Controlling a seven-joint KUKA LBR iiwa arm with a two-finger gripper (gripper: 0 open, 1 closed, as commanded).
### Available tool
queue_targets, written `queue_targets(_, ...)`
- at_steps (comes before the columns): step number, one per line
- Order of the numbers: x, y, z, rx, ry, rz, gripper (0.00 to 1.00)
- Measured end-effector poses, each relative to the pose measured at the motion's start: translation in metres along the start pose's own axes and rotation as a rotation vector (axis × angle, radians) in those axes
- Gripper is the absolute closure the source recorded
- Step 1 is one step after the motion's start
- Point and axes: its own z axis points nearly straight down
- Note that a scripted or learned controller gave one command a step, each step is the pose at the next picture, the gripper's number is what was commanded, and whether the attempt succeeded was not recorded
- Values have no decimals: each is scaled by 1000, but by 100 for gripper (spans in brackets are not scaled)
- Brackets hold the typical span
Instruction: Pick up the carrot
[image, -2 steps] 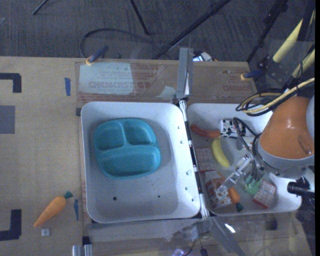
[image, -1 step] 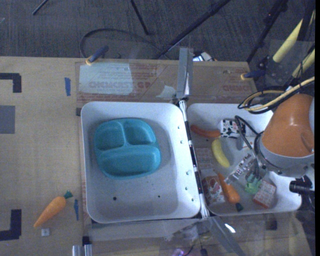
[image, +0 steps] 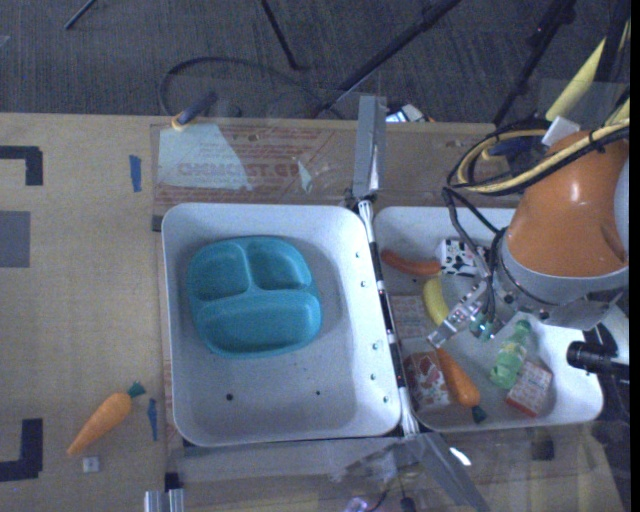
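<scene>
An orange carrot (image: 457, 377) with a dark green tip lies in the right bin (image: 585, 408), near its front wall and pointing toward the front right. My gripper (image: 461, 332) hangs just behind the carrot's thick end. It is open, with one silver finger (image: 447, 323) slanting left and nothing between the fingers. A second carrot (image: 100, 421) lies on the bench outside the bins, at the front left.
Packed around the carrot in the right bin are a red packet (image: 424, 378), a banana (image: 435, 299), a red-orange sausage (image: 410, 264), a cow-patterned item (image: 460, 257), a green bottle (image: 510, 354) and a red box (image: 528, 388). The left bin (image: 262, 415) holds a teal divided plate (image: 254, 295).
</scene>
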Motion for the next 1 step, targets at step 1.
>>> queue_targets(1,0,0,0,0,0,0,0)
